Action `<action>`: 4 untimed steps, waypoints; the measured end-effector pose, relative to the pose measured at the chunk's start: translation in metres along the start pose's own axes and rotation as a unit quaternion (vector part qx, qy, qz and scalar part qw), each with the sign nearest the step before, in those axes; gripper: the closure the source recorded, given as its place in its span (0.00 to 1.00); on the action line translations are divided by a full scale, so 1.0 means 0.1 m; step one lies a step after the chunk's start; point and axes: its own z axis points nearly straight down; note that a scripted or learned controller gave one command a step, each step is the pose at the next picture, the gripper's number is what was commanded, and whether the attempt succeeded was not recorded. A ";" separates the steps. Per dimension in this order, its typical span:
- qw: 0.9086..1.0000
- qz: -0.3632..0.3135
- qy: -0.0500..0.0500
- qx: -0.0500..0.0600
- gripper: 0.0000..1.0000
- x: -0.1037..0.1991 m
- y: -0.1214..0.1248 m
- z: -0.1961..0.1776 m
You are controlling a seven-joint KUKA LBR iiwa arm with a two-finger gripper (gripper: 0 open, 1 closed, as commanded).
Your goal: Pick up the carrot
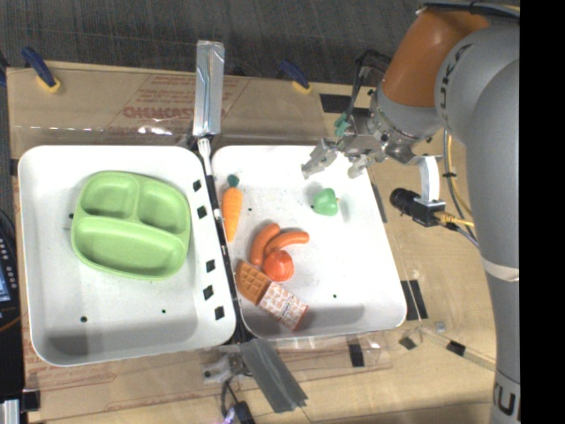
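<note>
The carrot (231,210) is orange with a small green top and lies against the left wall of the right bin (371,263), pointing toward the near side. My gripper (336,163) hangs over the far right part of that bin, well to the right of the carrot and just above a small green piece (326,202). Its two fingers (317,162) are spread apart with nothing between them.
Near the carrot lie orange sausages (275,239), a red tomato-like piece (278,265), a brown waffle (251,281) and a patterned packet (284,306). The left bin (44,307) holds a green divided plate (132,223). A metal divider (209,87) stands between the bins.
</note>
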 end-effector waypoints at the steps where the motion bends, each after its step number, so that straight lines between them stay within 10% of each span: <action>1: 0.997 -0.075 0.000 0.000 0.00 0.60 -0.08 0.47; 2: 0.989 -0.145 -0.001 -0.001 0.00 0.69 0.33 1.10; 3: 0.962 -0.274 -0.001 -0.003 0.00 1.42 0.34 0.38; 4: 0.978 -0.208 0.000 0.001 0.00 1.30 0.13 0.41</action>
